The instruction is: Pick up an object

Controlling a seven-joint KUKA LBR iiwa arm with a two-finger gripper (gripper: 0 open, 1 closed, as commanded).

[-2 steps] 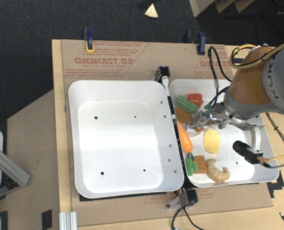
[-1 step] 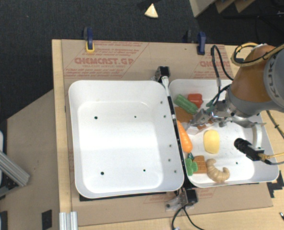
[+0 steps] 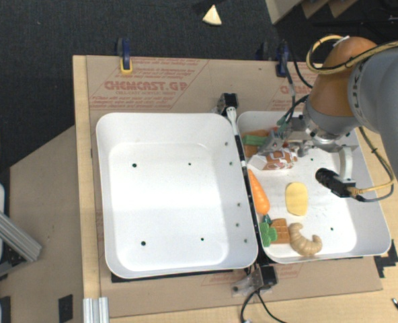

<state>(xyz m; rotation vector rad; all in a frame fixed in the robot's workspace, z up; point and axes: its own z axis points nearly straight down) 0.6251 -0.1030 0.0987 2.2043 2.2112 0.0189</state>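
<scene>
Carpet (image 3: 64, 19), dark and speckled, surrounds your bench; at its far left edge you see a bit of aluminium rail (image 3: 11, 231). On the carpet sits a brown board (image 3: 91, 86) printed with red lettering, held by a blue clamp (image 3: 124, 52) on its far edge. On the board, the left bin (image 3: 169, 194) shows you bare white floor with a few small dark dots. Just right of the seam, in the right bin (image 3: 367, 227), an orange carrot (image 3: 258, 192) lies along the wall, with a pale yellow piece (image 3: 296, 198) beside it and a tan croissant (image 3: 305, 239) nearer you. Your gripper (image 3: 281, 152) hangs low over a red-and-white object (image 3: 277, 160) at that bin's far left; how its jaws stand, you cannot tell.
</scene>
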